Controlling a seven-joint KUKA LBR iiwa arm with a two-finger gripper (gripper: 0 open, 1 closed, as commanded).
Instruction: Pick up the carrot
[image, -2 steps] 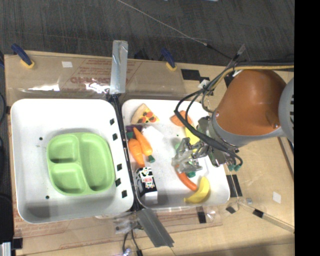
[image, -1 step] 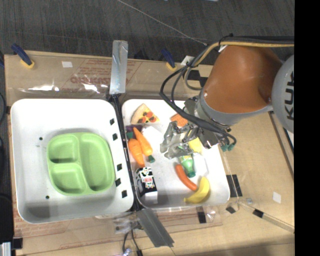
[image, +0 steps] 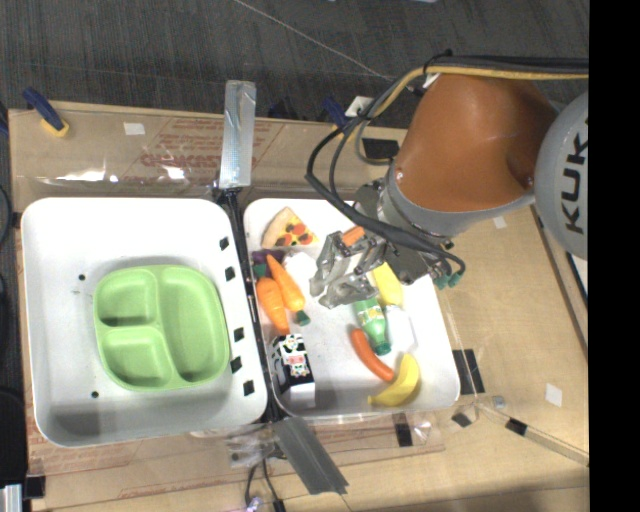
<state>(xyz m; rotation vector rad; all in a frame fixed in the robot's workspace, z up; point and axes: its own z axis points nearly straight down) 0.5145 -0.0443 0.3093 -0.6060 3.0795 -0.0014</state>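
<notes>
My jaws (image: 340, 278) hang over the right bin (image: 432, 318), in its upper middle, below my orange band (image: 470, 130). The fingers (image: 328, 272) stand spread, with nothing between them; I record them as released.

Count of bins: two, side by side on the desk (image: 520, 330). The left bin (image: 50, 300) holds one green tray (image: 160, 325) with three compartments.

Count of items in the right bin:
- Carrots: two, lying together against the left wall. One carrot (image: 288, 284) is slim and slants down to the right; the second, stubbier orange piece (image: 271, 303) touches it on the left. Both lie just left of my jaws, apart from them. A dark purple thing (image: 261, 266) sits at their upper end; I cannot tell what it is.
- Pizza slice (image: 289, 231): one, at the top left corner.
- Green bottle (image: 373, 322): one, just below my jaws.
- Yellow item (image: 386, 286): one, partly hidden by my wrist; kind unclear.
- Chilli (image: 371, 356): one, red-orange, below the bottle.
- Banana (image: 399, 382): one, at the lower right, touching the chilli's end.
- Carton (image: 292, 360): one, black and white, at the lower left.

Black cables (image: 330, 165) loop from my wrist above the bin.
</notes>
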